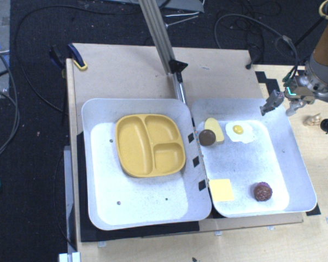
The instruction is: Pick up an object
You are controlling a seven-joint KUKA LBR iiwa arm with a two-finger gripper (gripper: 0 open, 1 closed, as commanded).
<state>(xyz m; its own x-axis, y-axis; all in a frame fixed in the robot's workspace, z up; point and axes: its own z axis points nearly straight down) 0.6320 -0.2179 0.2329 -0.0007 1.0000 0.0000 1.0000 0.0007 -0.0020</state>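
Judging from its look, the fried egg [240,131] is a toy of soft or thin plastic, so it is probably very light and a little slippery. It lies flat on the floor of the right bin [295,162], near the back wall, and such a flat thing gives the fingers little to close on. The best hold seems to be across the raised yellow yolk, or at the white edge if one finger can slide under it.

The small brown ball [207,138], just beside a pale yellow piece [214,129] to the left of the egg, looks easier: it is rounded and stands up from the floor. The dark red ball [262,191] at the front of the same bin is similar and stands free. A yellow square [221,189] lies flat near the front left corner.

The hand [283,103] hangs above the back right edge of this bin, with its two fingers spread apart and nothing between them. In the left bin [98,201] rests a yellow divided plate [151,145].
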